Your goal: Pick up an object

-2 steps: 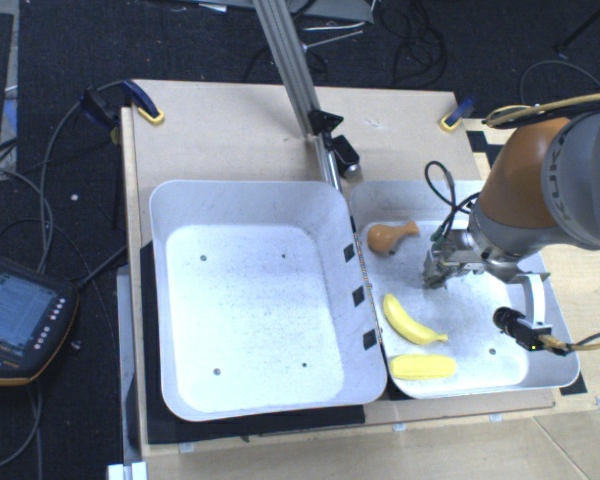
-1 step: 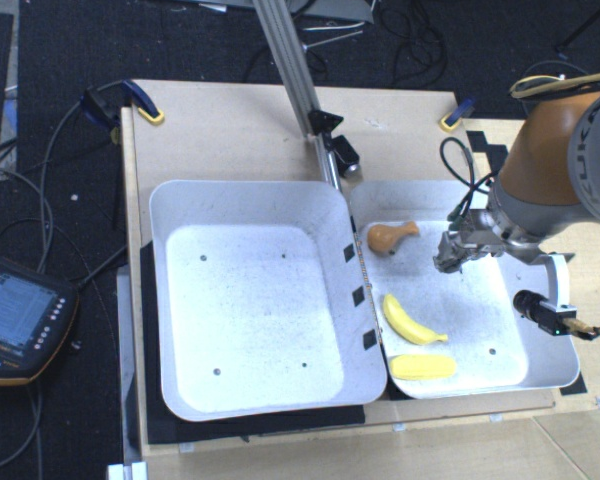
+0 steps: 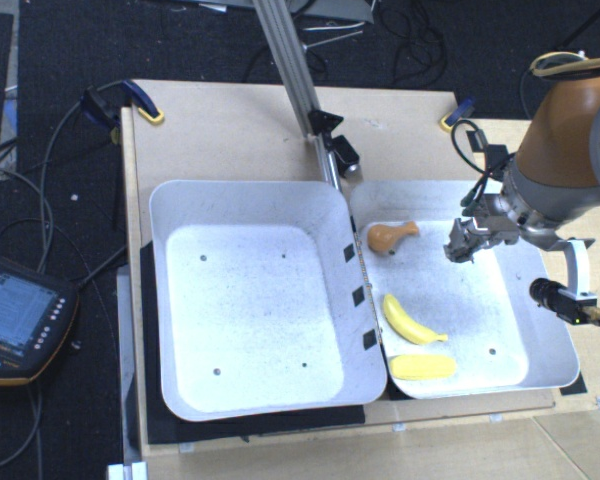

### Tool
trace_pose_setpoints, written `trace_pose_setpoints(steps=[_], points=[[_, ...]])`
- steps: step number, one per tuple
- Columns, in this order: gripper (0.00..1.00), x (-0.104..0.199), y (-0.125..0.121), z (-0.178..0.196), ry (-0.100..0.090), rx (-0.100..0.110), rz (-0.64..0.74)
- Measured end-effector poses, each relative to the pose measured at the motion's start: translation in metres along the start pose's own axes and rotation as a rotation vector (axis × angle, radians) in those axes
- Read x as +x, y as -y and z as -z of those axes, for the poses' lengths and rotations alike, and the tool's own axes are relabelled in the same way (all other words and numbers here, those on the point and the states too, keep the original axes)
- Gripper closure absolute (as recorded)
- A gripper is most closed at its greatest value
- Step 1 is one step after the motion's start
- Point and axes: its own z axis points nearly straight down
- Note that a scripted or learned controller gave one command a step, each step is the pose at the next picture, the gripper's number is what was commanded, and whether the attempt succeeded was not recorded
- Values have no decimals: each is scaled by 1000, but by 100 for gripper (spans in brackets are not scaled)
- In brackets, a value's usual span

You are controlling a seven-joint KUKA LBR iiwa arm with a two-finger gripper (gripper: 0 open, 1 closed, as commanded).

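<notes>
3 candidate objects, all in the right bin (image 3: 555, 373): a brown pear-shaped item, maybe a toy drumstick (image 3: 390, 236), near the far-left corner; a banana (image 3: 412, 324) against the left wall mid-bin; a flatter yellow piece (image 3: 423, 367) just beside the banana at the near edge. The left bin (image 3: 165, 218) has nothing to go for. The 2 bins butt up against each other on the tabletop (image 3: 230, 128), with the left bin's rim overlapping the right one along the seam.

Layout reads as a random scatter for grasp trials, with the objects loose and lying flat. All 3 sit in the left half of the bin. The banana and the yellow piece hug the wall and rim, which leaves less finger clearance there. The brown item has open floor around it, so it's likely the easiest pick.

Arm (image 3: 570, 138) comes in from the right, orange band up high, wrist angled down and left. The end effector (image 3: 465, 243) hangs over the far-middle of the right bin, right of the brown item and apart from it, with nothing between the fingers. Can't tell if the fingers are apart or together; they're just a dark blob at this angle.

Judgement: pre-grasp, no contact yet, pick not started.
</notes>
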Motion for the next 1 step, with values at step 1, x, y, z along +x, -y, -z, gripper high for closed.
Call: trace_pose_setpoints(steps=[1], points=[[100,0,-1,52,0,0,0]])
